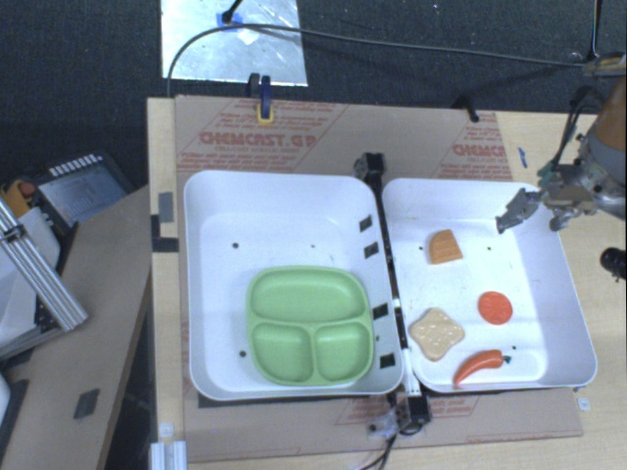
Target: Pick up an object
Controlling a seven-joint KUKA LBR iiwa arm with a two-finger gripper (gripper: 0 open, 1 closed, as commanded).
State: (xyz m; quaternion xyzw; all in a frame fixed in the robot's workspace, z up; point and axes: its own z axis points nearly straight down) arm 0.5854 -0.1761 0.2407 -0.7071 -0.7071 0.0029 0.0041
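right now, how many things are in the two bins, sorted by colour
Green: 1, the divided plate in the left bin
Orange: 1, the wedge in the right bin
Red-orange: 2, the round slice and the chilli pepper, right bin
Beige: 1, the toast-shaped piece, right bin
Total: 5

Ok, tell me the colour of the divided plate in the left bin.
Light green: the divided plate, seen in the camera view.

Robotics lab: bench (323,125) with twin white bins (284,189)
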